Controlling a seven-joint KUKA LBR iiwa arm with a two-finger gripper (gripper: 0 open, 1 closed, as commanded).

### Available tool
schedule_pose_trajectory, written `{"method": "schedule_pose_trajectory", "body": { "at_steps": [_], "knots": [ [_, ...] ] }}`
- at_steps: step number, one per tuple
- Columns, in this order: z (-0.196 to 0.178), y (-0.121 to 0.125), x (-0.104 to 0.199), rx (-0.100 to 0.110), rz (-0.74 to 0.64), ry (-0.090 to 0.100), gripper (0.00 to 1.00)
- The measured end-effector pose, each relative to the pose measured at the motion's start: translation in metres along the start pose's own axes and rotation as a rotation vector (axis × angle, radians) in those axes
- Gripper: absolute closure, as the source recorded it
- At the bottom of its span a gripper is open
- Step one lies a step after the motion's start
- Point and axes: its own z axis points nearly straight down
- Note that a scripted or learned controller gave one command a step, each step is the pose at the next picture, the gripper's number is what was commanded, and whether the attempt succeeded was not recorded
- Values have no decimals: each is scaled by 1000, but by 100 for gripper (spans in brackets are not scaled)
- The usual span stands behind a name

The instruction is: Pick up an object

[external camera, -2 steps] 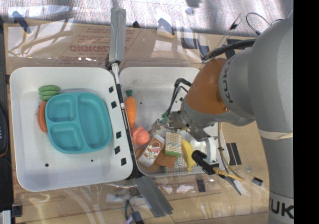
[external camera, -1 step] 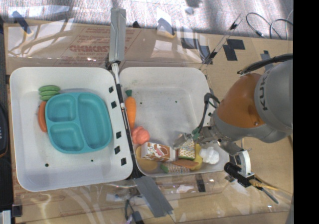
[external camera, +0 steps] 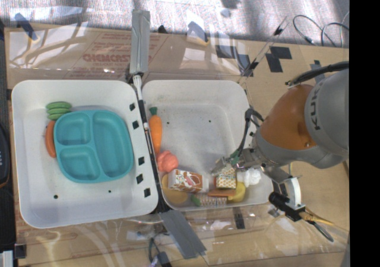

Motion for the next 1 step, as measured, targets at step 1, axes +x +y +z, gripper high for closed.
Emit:
{"method": "schedule_pose_trajectory", "body": {
  "at_steps": [1],
  "knots": [
    [-98, 39, 49, 2, 144, -1, 100]
  ]
}}
